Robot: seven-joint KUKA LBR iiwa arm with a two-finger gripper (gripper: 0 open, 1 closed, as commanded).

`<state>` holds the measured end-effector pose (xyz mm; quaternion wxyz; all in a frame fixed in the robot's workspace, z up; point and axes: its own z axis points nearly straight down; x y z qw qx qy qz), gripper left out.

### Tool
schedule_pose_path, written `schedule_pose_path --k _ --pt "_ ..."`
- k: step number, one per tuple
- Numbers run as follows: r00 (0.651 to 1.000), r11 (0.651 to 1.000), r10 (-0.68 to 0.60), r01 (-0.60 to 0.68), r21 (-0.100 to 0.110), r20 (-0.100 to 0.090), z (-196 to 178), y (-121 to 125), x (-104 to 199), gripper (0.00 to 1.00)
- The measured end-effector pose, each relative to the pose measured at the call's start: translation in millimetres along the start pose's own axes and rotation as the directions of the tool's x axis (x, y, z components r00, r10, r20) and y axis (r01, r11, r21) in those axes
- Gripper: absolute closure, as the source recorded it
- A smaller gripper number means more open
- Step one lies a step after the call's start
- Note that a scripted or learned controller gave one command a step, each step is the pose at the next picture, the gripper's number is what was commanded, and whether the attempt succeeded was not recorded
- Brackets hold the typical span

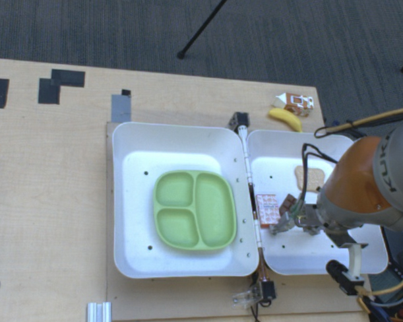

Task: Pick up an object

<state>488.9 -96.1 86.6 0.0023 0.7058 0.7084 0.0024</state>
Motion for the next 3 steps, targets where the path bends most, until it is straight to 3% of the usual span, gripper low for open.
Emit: schedule_pose_path --k 1,2,3 --pt "1.0 1.0 -0.001 0.001 -0.006 0.001 -11.5 2.4 0.0 1.0" --pt "1.0 1.0 -0.001 0.001 -0.006 0.001 -11.5 2.3 -0.3 0.0" --pt "1.0 1.0 -0.003 0.003 -0.009 0.001 -22.0 3.9 0.2 1.0"
